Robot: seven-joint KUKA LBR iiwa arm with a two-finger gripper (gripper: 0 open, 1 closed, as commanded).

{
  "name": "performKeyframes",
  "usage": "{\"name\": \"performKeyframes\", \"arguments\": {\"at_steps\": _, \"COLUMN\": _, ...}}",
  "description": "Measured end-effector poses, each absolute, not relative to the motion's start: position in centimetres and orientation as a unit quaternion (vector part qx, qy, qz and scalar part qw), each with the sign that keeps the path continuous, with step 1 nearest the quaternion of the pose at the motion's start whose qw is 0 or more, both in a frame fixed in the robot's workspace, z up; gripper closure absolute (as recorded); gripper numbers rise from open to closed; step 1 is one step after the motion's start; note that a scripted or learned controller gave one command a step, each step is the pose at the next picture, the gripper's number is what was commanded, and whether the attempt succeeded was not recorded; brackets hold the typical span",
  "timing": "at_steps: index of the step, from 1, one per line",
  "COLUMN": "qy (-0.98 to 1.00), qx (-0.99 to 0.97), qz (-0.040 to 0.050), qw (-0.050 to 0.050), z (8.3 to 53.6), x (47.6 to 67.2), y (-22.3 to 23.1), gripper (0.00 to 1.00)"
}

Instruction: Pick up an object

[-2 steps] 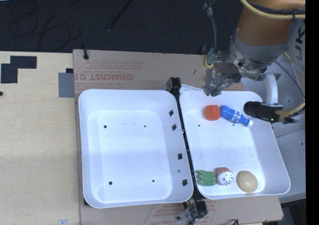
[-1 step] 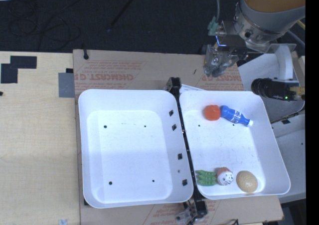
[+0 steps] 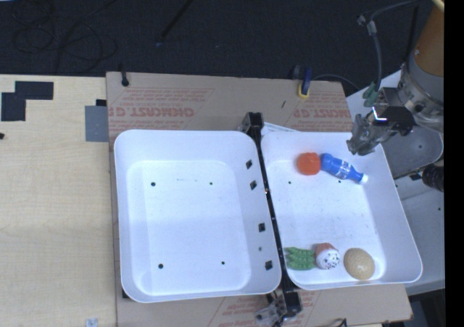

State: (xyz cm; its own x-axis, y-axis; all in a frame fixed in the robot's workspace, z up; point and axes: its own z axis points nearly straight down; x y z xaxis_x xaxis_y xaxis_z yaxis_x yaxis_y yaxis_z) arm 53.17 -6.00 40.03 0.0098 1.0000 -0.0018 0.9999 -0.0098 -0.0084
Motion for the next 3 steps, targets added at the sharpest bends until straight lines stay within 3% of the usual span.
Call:
{"name": "performKeyframes", "arguments": {"at_steps": 1, "qy": -0.707, "qx": -0.707, "qz": 0.0000, "qw": 0.000, "z": 42.9, "x": 49.1, "y": -5.7, "gripper": 1.00}}
{"name": "performKeyframes", "arguments": {"at_steps": 2, "qy": -0.708, "qx": -0.706, "qz": -0.0009, "qw": -0.001, "z": 46.6, "x": 47.6, "y": -3.0, "gripper": 1.00}}
{"name": "performKeyframes", "arguments": {"at_steps": 3, "qy": -0.707, "qx": -0.707, "qz": 0.0068, "qw": 0.007, "z": 30.9, "x": 47.4, "y": -1.2, "gripper": 1.00}}
